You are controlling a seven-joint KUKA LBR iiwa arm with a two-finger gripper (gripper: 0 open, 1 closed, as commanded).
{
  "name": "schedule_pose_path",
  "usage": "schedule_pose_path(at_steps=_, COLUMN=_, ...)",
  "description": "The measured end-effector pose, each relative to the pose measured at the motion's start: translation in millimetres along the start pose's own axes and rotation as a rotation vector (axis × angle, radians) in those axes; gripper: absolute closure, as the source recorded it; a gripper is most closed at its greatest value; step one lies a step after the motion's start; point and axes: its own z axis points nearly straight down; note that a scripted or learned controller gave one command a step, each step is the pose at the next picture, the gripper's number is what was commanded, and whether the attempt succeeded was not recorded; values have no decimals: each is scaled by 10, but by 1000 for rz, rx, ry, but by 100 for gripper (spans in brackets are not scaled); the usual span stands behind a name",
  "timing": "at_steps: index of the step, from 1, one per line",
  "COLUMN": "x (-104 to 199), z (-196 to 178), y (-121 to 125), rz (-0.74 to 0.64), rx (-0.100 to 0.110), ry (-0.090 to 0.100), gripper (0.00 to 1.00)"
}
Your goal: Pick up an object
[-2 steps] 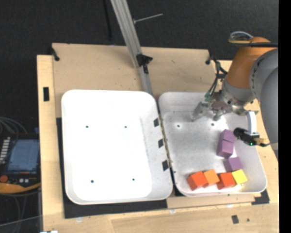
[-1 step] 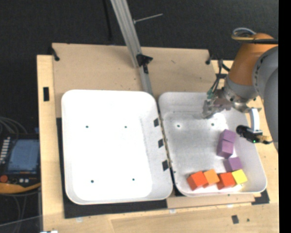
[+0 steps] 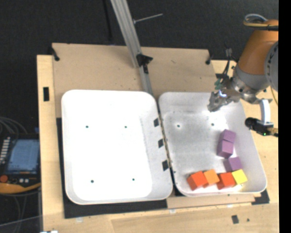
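The right bin (image 3: 184,130) holds several blocks. A purple block (image 3: 226,142) lies at its right side, and a smaller purple block (image 3: 232,163) sits just below it. Along the near edge stand two orange blocks (image 3: 198,179) (image 3: 211,176), a red-orange block (image 3: 226,180) and a yellow block (image 3: 239,176). My gripper (image 3: 216,101) hangs over the bin's far right corner, well above the purple blocks, with nothing visible between its fingers.
The left bin (image 3: 72,144) lies beside the right one. A slanted metal pole (image 3: 131,38) crosses the bench behind the bins. A handheld control pendant (image 3: 17,161) with cables rests off the bench at the left.
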Motion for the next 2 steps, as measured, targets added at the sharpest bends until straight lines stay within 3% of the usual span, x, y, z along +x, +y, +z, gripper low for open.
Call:
schedule_pose_path(at_steps=1, x=-15, z=-517, y=20, rz=1, rx=0, ry=0, gripper=100)
schedule_pose_path(at_steps=2, x=445, z=-509, y=-1, rz=3, rx=7, ry=2, gripper=100)
